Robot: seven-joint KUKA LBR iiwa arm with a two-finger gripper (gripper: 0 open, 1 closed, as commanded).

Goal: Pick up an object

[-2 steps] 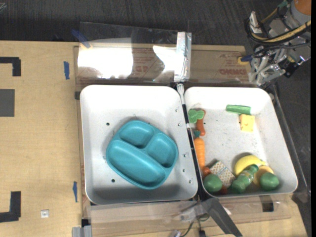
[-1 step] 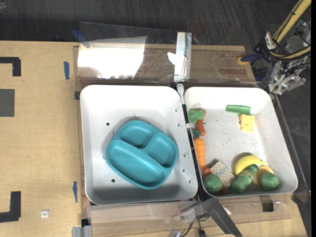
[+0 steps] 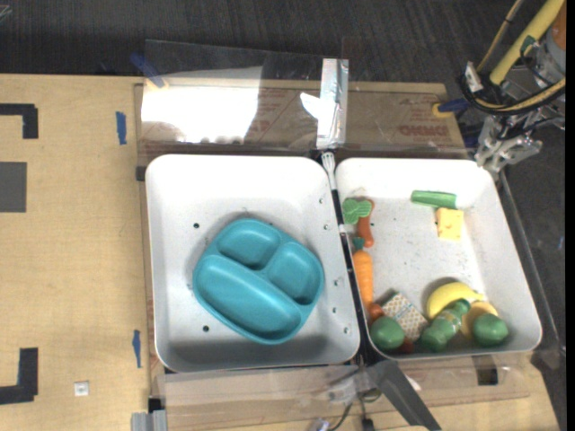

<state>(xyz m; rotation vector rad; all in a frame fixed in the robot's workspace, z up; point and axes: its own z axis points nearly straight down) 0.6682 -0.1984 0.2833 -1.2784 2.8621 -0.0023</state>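
Your pickable toys sit in the right bin (image 3: 503, 241): a carrot (image 3: 364, 277) along its left wall, a banana (image 3: 449, 296) near the front. The gripper (image 3: 508, 146) hovers beyond the bin's far right corner; its grip state you cannot tell.

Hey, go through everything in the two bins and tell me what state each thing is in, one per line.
Teal divided plate: upright in left bin, compartments bare.
Carrot: lying along right bin's left wall.
Green stick: lying flat, apart.
Yellow block: lying beside it.
Banana: piled with green pieces.
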